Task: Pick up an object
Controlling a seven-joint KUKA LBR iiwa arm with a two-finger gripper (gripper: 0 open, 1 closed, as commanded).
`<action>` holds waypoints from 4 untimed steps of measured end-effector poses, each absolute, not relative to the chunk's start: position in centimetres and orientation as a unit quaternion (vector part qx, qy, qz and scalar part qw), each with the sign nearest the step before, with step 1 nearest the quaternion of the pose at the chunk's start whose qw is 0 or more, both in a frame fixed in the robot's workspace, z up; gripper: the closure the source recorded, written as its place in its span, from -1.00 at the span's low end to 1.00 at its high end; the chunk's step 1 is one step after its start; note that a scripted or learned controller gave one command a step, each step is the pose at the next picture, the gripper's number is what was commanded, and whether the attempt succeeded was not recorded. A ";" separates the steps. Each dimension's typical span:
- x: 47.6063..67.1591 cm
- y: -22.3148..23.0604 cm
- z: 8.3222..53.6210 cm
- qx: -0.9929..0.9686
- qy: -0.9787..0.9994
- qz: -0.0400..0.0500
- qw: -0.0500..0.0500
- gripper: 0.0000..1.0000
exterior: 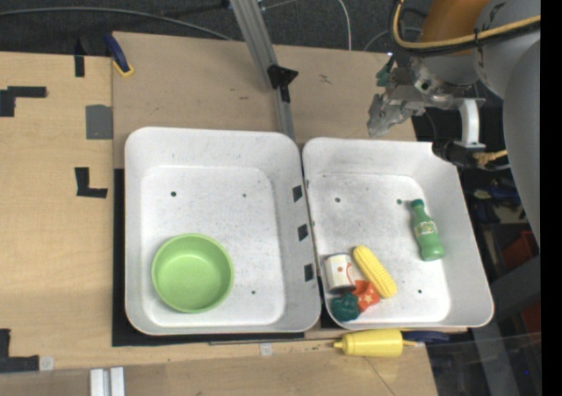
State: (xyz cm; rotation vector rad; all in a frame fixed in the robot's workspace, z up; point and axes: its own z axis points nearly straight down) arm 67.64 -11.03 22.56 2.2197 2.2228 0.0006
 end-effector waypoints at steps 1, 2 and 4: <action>65.6 -5.1 23.0 0.705 0.709 0.000 -0.001 1.00; 62.9 0.7 23.4 0.705 0.710 0.000 -0.002 1.00; 58.1 9.6 21.5 0.705 0.709 -0.002 -0.002 1.00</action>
